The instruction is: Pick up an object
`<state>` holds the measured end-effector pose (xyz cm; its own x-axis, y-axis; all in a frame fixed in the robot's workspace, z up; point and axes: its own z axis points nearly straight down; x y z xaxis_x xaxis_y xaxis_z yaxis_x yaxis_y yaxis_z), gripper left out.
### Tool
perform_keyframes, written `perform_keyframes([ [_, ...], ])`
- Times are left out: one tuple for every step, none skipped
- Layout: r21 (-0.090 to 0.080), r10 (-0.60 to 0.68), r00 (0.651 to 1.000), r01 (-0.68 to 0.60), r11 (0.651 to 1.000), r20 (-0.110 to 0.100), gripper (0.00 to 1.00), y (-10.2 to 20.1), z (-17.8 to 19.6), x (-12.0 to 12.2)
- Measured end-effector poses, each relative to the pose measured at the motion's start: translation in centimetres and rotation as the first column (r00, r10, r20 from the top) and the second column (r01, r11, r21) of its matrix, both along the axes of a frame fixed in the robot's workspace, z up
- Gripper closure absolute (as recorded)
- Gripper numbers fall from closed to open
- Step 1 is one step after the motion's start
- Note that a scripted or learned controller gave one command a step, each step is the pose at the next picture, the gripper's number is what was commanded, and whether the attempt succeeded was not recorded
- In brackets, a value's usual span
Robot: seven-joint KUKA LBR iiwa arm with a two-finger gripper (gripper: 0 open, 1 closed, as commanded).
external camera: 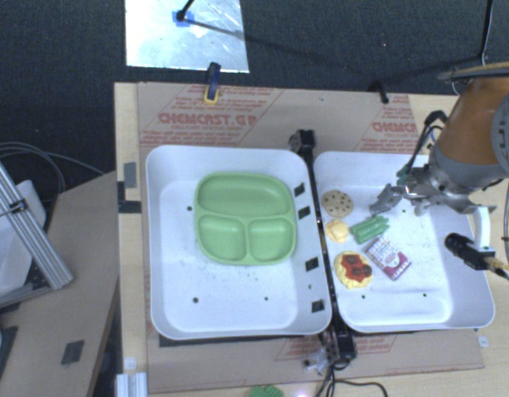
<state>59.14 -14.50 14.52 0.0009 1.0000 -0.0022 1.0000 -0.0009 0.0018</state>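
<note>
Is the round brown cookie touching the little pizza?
Apart. The camera view shows bare white bin floor and a yellow piece between the round brown cookie and the small pizza.

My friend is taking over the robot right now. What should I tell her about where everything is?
Tool: low in the right bin, just above the green block. Whether it grips anything cannot be told.
Right bin: cookie, yellow piece, green block, pizza and a red-and-white packet, all lying near the bin's left side.
Left bin: a green tray.
Done: nothing is seen lifted.
Left: grab one thing and raise it. The green block looks nearest the tool.
</note>
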Motion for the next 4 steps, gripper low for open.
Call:
perform_keyframes([
  [0.002,0.006,1.000,-0.006,1.000,-0.002,0.00,0.2,-6.4,1.9],
  [0.002,0.002,1.000,-0.002,1.000,-0.003,0.00,0.2,-6.1,-0.2],
  [0.002,0.003,1.000,-0.003,1.000,0.002,1.00,0.2,-5.0,0.0],
  [0.004,0.013,1.000,-0.013,1.000,0.011,1.00,8.0,6.7,0.8],
])
